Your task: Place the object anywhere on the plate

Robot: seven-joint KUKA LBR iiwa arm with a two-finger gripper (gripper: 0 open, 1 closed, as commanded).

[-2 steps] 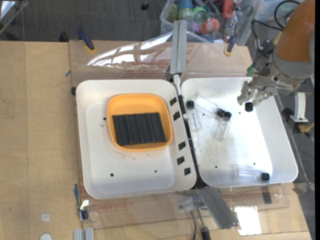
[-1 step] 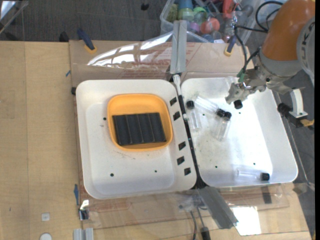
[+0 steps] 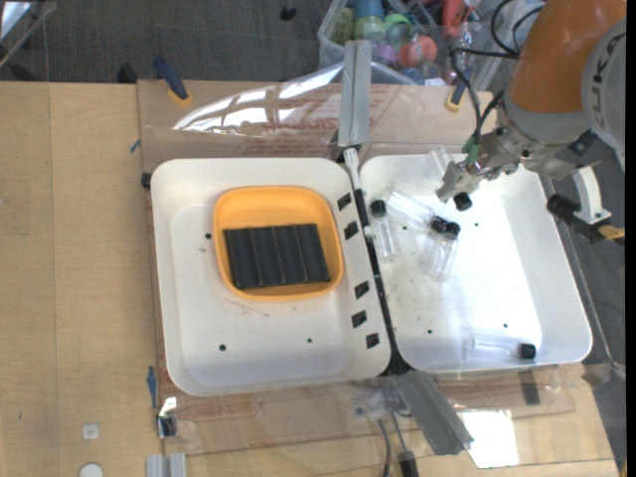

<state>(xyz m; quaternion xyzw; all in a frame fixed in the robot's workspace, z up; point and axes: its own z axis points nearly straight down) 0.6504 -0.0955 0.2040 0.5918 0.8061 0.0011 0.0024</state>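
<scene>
Black ridged block (image 3: pixel 276 255) on orange plate (image 3: pixel 227 210), left bin (image 3: pixel 179 296)

Glossy orange plastic plate (image 3: pixel 278 204), clear plastic vials (image 3: pixel 409 210), smooth white bins (image 3: pixel 189 296), matt wooden bench (image 3: pixel 70 266).

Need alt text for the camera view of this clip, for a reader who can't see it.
A grey and orange robot arm reaches from the right, its pincer over the right white bin, where clear black-capped vials lie scattered. The left white bin holds an orange plate with a dark ribbed block on it.
</scene>
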